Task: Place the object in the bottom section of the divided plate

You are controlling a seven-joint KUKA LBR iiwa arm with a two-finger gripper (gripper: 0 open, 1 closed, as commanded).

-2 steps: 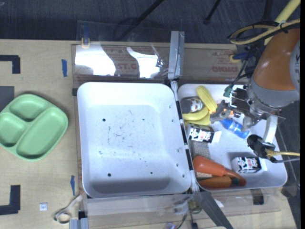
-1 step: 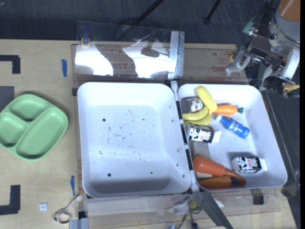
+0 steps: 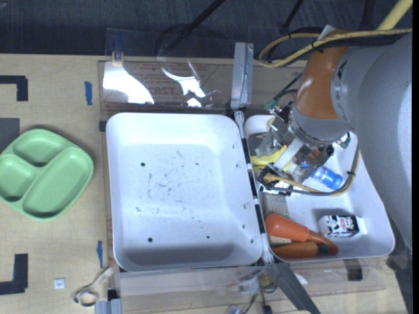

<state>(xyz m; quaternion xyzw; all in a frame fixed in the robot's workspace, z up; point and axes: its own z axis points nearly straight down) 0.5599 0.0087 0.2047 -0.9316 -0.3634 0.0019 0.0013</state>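
Nearest in the right bin: we see an orange carrot-shaped toy (image 3: 296, 229) against the front wall, with a small black-and-white carton (image 3: 340, 224) just beside it.
Left bin (image 3: 131, 136): we see a white floor with faint scuffs.
Green divided plate (image 3: 43, 172): it sits on the bench well left of both bins, apart from them.
Gripper (image 3: 294, 164): it hangs low over the right bin (image 3: 366, 195), amid yellow and blue items; we cannot tell its state or whether it grips anything.
Arm (image 3: 347, 77): grey with an orange band, it enters from the right.
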